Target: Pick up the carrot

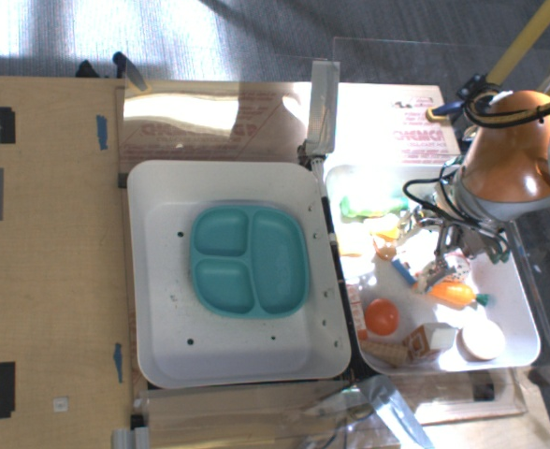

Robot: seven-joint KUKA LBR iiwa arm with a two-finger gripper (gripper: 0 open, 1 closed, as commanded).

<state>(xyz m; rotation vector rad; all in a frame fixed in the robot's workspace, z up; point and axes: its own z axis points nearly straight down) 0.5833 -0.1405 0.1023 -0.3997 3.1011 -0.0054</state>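
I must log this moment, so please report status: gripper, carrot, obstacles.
Gripper low in right bin, just above carrot. Carrot lying on bin floor, not lifted. Tomato and other toy food crowd close by.

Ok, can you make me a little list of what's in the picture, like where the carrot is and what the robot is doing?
carrot: orange with a green tip, lying in the right bin
tool: low over the right bin, just left of and above the carrot; too cluttered to tell if it grips anything
left bin: holds a teal divided plate
near the carrot: a round red-orange toy, a white disc, a brown block
arm: grey and orange, reaching in from the right
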